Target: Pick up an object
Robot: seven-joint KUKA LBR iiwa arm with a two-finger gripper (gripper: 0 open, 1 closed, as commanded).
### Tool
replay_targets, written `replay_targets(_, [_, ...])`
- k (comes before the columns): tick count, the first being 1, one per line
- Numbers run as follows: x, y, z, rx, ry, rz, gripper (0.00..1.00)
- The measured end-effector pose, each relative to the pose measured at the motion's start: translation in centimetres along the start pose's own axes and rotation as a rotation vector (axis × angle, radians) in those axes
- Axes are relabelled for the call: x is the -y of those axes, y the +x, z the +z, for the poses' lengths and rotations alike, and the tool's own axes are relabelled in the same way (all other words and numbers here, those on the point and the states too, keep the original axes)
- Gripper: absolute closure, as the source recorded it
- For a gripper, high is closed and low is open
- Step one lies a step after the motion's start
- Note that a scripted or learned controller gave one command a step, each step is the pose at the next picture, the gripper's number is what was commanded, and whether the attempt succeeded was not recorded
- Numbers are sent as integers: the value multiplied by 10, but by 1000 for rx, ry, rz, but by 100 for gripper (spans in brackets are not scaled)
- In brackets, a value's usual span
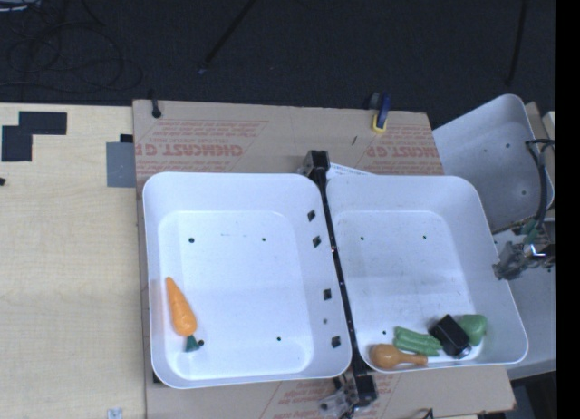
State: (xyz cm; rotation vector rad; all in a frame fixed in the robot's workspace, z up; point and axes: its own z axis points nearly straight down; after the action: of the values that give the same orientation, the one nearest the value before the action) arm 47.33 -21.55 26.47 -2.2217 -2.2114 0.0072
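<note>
The light wooden counter (63, 263) carries a sheet of brown printed cardboard (272, 136), and two shallow white plastic bins sit side by side on that sheet. The left bin (227, 199) and the right bin (408, 199) meet along a black divider strip (331, 263) fitted with small black clips.

In the left bin, an orange toy carrot with a small green top (180, 310) lies near the left wall, toward the near corner, with its green end pointing at the near rim.

In the right bin, four items are grouped in the near right corner. A green toy vegetable of elongated shape (417, 341) lies just beside an orange-yellow pear-shaped toy (395, 356), which rests against the near rim. A small black block (450, 335) lies on or against the green items, and a rounded light green toy (473, 326) sits just behind it, near the right wall.

A blue and yellow clamp (381, 113) grips the far edge of the cardboard.

The tool (518, 258) is outside the right bin, beyond its right wall, well apart from all items. Its state, open or closed, cannot be determined at this scale.
</note>
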Motion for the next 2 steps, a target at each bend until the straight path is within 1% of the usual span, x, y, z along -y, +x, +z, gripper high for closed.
replay_targets(1, [-2,1,-63,4,-12,-5,100])
replay_targets(2, [-2,2,-90,3,-9,-5,100])
